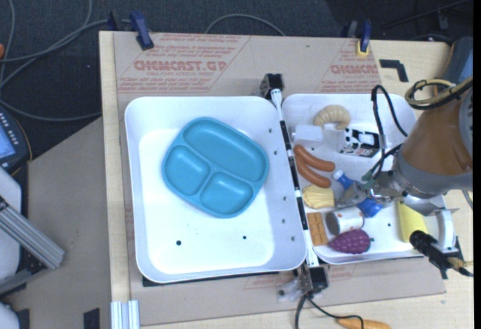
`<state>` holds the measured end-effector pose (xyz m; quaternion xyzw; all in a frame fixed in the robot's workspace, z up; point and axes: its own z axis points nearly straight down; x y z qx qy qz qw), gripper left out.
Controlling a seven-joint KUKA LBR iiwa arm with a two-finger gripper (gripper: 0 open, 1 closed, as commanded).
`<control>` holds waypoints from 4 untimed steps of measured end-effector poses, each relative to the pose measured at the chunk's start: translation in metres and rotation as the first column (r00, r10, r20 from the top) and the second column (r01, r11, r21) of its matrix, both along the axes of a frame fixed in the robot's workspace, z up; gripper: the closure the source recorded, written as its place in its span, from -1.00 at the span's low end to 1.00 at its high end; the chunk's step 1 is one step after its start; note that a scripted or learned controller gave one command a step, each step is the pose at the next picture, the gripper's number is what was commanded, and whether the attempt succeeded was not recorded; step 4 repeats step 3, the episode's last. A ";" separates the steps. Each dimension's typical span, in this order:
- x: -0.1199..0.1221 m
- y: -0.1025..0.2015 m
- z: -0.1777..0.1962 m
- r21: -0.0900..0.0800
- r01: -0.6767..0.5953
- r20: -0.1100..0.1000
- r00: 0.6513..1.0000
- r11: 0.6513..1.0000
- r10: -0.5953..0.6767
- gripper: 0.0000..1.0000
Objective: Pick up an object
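- Objects for picking are lying crowded together in the right bin [391,106]: a hot dog [314,164] is sitting near the bin's left wall, a pale croissant-shaped piece [331,116] is resting above it towards the far rim, and a bunch of purple grapes [350,242] is lying at the near edge.
- A yellow wedge, possibly cheese [319,198], is lying just below the hot dog, and an orange waffle-like piece [317,227] is sitting beside it against the left wall.
- A small black-and-white box [359,141] is lying near the middle of that bin, and a yellow cylinder [410,221] is standing out on the right side, partly tucked under the arm.
- The gripper [364,198] is reaching down into the middle of the right bin, among small blue and white pieces that I am not able to identify; whether its fingers are apart or together, I cannot tell from here.
- The grey arm [436,147] is coming in from the right, with its orange band covering part of the bin.
- The left bin [135,170] is holding a blue divided plate [216,166], which is lying flat towards the far half.
- Both bins are sitting side by side on the worktop [188,57], which is covered with printed cardboard held by blue clamps [140,28] at the far edge.
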<state>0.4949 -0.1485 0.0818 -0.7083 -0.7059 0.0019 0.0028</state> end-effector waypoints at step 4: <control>0.082 0.121 0.109 0.000 -0.011 0.017 1.000 1.000 0.011 1.00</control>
